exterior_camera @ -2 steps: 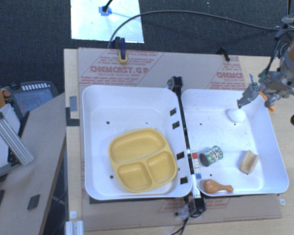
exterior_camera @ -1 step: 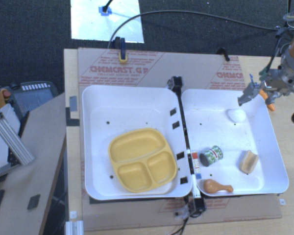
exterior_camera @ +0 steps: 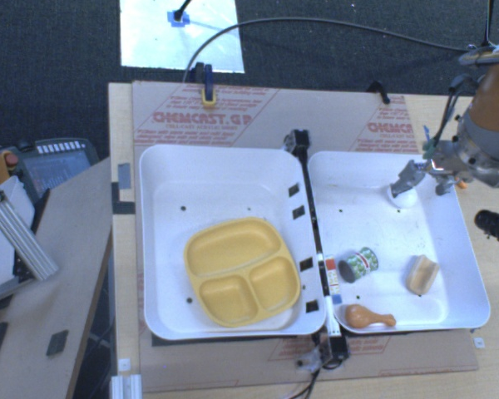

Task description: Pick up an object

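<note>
In the right bin (exterior_camera: 461,223), my gripper (exterior_camera: 427,181) hangs over the far right part, reaching in from the right. Its two fingers stand apart, open, with nothing between them. A small white object (exterior_camera: 400,192) lies on the bin floor just beside the left finger's tip. Nearer the front, a small green-and-white can (exterior_camera: 359,263) lies on its side. A tan sponge-like block (exterior_camera: 422,273) sits to the can's right. An orange drumstick-shaped toy (exterior_camera: 365,316) rests in the front corner by the divider.
The left bin (exterior_camera: 162,181) holds a yellow three-compartment tray (exterior_camera: 241,268). A black cable and clips run along the divider (exterior_camera: 309,214) between the bins. A grey bench with a handset (exterior_camera: 54,160) stands at the left.
</note>
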### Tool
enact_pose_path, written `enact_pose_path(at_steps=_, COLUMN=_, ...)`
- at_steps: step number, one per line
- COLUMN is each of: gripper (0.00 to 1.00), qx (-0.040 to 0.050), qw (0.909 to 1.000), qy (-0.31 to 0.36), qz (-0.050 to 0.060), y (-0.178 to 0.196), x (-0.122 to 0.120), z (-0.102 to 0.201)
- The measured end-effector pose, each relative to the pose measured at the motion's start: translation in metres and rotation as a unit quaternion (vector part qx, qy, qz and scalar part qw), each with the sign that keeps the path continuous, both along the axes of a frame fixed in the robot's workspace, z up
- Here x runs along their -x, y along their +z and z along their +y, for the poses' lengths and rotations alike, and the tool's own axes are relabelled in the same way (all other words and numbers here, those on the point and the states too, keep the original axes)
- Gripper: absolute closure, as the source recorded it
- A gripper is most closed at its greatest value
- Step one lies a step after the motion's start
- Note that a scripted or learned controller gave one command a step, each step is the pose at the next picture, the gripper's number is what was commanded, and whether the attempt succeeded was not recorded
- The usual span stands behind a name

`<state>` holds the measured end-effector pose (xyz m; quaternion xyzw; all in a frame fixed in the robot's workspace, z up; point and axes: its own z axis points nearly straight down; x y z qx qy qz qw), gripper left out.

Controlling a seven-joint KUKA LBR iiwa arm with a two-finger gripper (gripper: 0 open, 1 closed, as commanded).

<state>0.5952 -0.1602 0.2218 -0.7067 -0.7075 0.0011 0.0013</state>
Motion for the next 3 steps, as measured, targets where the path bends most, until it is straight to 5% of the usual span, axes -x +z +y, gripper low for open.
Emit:
enact_pose_path(at_steps=2, gripper=0.00, qx=-0.0004, qw=1.0000, qy=0.000, qz=0.000, y=-0.112, x=0.010, z=0.008)
enact_pose_path(at_steps=3, gripper=1.00, qx=0.0010, qw=1.0000, qy=0.000, qz=-0.004, y=-0.098, x=0.008, z=0.006)
